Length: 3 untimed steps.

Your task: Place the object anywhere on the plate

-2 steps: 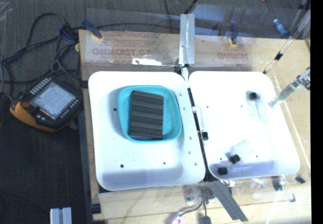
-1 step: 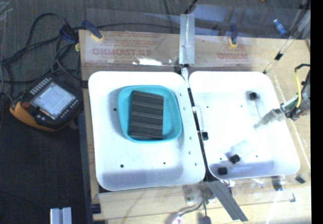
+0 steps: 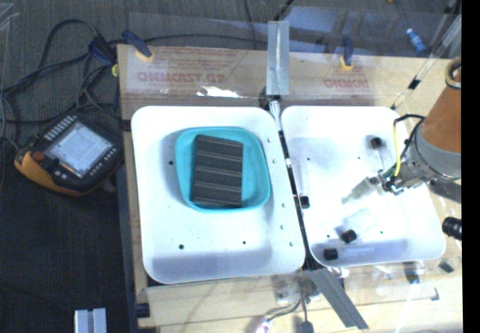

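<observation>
A teal plate [image 3: 181, 150] lies in the left white bin [image 3: 157, 241]. On it rests a dark grey ribbed rectangular block [image 3: 217, 170], lying flat and slightly turned, well inside the plate's rim. My gripper [image 3: 360, 191] hangs low over the middle of the right bin [image 3: 322, 129], far to the right of the plate and the block. The grey arm with its orange band [image 3: 444, 118] reaches in from the right edge.
Small black pieces lie in the right bin: one at the back [image 3: 375, 142] and two near the front [image 3: 347, 235]. A metal divider [image 3: 289, 166] separates the bins. A handheld pendant [image 3: 71, 153] with cables lies on the floor to the left.
</observation>
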Available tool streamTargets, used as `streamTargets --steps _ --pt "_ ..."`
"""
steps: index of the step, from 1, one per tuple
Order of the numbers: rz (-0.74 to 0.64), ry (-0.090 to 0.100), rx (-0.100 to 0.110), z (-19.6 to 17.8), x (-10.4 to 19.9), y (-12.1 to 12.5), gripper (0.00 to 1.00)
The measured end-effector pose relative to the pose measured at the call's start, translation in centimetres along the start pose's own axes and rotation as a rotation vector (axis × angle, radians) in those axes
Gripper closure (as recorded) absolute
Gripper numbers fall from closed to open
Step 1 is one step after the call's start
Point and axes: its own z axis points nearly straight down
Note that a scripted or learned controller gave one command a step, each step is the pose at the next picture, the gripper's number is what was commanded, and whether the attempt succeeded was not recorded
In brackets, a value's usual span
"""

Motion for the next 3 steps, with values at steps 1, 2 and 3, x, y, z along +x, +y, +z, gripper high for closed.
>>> streamTargets --steps 1,2,3 --pt "0.033 -0.001 0.0 1.8 -4.3 -1.4 0.0" --pt "0.033 -0.001 0.0 1.8 -4.3 -1.4 0.0" --pt "0.118 0.0 0.002 6.2 -0.7 -0.3 0.0"
